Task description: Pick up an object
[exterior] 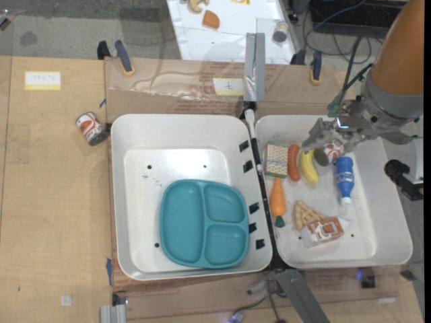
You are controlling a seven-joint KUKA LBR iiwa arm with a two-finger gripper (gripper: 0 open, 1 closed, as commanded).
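- The gripper (331, 138) hangs low over the back of the right bin (390, 247), above a small red-and-white can (332, 152); whether it is wide, narrow or holding anything cannot be told from here.
- Just beside the can lie a yellow banana (308, 167) and a red sausage (293, 163), side by side.
- A blue bottle (344, 178) lies to the right of the banana, near the can.
- A tan cracker box (276, 160) sits against the bin's left wall, with an orange carrot (278, 201) just in front of it.
- A waffle (304, 214) and a clear wrapped packet (324, 231) lie touching near the bin's front.
- The left bin (128, 180) holds a teal divided tray (204, 223).
- Another small can (90, 127) lies on the desk (47, 200), left of the bins.
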